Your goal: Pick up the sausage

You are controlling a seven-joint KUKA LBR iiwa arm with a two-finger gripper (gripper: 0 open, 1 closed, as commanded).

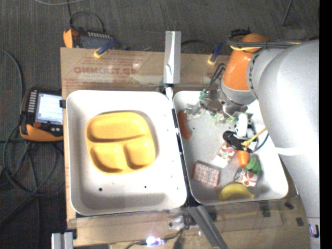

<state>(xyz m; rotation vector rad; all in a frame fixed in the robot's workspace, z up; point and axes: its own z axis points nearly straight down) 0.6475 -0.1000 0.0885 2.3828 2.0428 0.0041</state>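
Observation:
The sausage, reddish-brown and short, lies against the left wall of the right bin, near its back corner. My gripper hangs over the back of that bin, a short way to the right of the sausage and apart from it. Nothing can be seen held in it. The grey arm with its orange band comes down from the upper right and hides the bin's back right corner.
In the right bin lie a red patterned packet, a banana, a carrot, a small carton and a green-topped toy. The left bin holds a yellow divided plate.

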